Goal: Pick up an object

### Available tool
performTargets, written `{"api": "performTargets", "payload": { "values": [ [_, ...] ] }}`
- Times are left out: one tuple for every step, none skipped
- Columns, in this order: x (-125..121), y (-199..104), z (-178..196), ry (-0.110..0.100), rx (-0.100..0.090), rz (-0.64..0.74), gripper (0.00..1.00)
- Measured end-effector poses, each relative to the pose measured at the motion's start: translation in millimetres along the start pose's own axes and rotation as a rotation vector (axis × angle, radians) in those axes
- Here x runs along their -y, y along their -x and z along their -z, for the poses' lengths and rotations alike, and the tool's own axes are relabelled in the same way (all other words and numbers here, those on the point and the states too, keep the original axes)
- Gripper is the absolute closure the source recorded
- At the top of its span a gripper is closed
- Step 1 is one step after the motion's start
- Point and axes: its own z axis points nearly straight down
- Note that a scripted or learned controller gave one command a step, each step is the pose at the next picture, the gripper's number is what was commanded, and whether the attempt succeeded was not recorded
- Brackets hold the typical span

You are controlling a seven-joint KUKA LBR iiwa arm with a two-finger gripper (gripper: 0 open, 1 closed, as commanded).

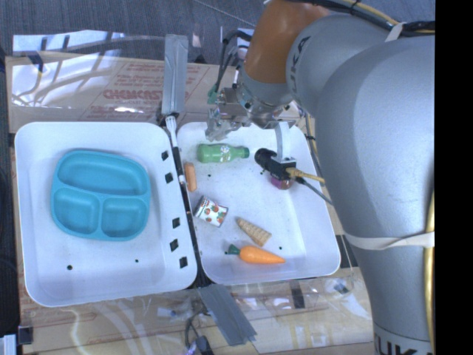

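Camera view from above the bench: the grey arm with its orange band reaches in from the right, and the gripper (pixel 219 130) hangs over the far end of the right white bin (pixel 303 231). Whether it is clenched or released cannot be told from this angle; nothing is visibly grasped in it. Just beneath it lies a green plastic bottle (pixel 222 153) on its side, its cap end pointing right, close to the gripper tip. Other things lie in that same bin: a small orange sausage-shaped piece (pixel 191 177) against the left wall, a little white carton with red and green print (pixel 211 212), a tan waffle cone (pixel 254 232), and an orange toy carrot with a green top (pixel 259 255) near the front. The left white bin (pixel 29 257) holds a blue three-compartment tray (pixel 101 194) lying flat, well apart from the gripper.
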Motion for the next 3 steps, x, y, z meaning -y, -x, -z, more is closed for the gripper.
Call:
{"api": "performTargets", "payload": {
  "values": [
    [20.3,112.7,227.7,0.003,0.005,-0.009,1.0],
    [55.2,-43.3,247.6,-0.007,-0.002,0.004,1.0],
    [5.5,-137.3,243.4,-0.01,0.002,0.001,1.0]
  ]
}}
